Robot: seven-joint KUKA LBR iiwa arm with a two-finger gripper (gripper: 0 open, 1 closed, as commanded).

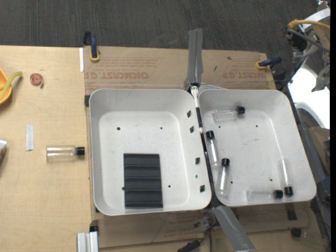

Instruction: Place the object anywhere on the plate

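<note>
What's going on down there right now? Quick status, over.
Arm parked at right, off the bins. Dark ribbed plate in left bin. Five clear vials lying in right bin, none picked yet. Nothing blocking the plate.

Even, fairly bright light falls from overhead on my workspace. The two shallow white plastic bins [105, 140] look washed pale with only faint shadows along their walls. The far right corner blows out into white glare. Small clear vials in the right bin are soft and low in detail.
</note>
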